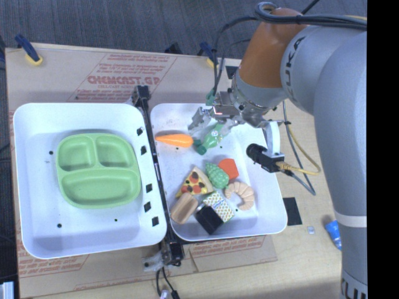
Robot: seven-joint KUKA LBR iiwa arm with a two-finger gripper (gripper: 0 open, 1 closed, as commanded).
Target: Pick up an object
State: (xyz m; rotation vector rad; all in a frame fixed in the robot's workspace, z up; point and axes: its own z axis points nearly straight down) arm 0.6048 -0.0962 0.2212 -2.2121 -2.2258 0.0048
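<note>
Two bins: left bin (pixel 25 167) and right bin (pixel 274 210), shallow, white, side by side on the bench.
Left bin contents: green divided plate (pixel 98 169), lying flat.
Right bin contents: orange carrot (pixel 174 140) near the far left; green bottle (pixel 208 141) just beside it; pizza slice (pixel 196 182), green corn-like piece (pixel 217 175), orange block (pixel 229 167), croissant (pixel 242 194), patterned block (pixel 219 205), black block (pixel 207 219), tan roll (pixel 182 209) clustered toward the near side.
Gripper (pixel 211 124): low over the green bottle; finger spread cannot be told.
Arm: grey, orange band, reaching in from the right.
</note>
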